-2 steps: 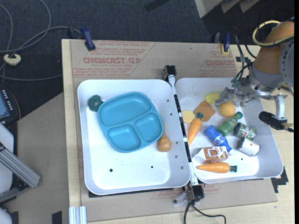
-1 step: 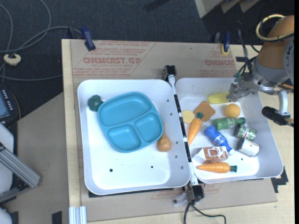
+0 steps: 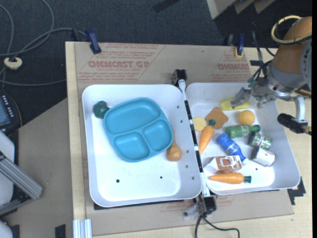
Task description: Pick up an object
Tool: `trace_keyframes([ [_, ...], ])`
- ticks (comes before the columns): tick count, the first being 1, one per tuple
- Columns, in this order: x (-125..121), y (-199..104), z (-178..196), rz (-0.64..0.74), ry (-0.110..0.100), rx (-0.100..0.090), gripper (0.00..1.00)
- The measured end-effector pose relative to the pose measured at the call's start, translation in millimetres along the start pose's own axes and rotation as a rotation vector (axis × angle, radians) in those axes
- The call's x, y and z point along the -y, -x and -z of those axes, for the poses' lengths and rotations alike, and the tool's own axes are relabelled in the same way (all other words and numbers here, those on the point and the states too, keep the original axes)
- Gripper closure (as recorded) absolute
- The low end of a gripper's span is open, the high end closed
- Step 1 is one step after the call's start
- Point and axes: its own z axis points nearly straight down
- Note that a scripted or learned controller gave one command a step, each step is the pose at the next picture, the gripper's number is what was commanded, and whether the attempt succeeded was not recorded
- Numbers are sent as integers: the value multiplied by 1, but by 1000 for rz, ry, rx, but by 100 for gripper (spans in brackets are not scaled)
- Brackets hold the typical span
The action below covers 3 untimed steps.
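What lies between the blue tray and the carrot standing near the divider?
In the camera view, a tan pear-shaped toy lies between the blue tray and the carrot, then the bins' shared rims.

The arm (image 3: 292, 58) runs off the right edge; its gripper (image 3: 242, 99) covers part of a yellow object (image 3: 228, 104); finger state unclear.

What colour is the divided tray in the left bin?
Light blue; the tray shows clearly in the camera view.
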Motion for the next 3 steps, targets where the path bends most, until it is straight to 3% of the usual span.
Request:
trace_keyframes([
  [1, 70, -35, -29, -2, -11, -6, 0],
  [2, -9, -84, -27, 8, -12, -3, 0],
  [3, -6, -80, -17, 1, -12, -2, 100],
])
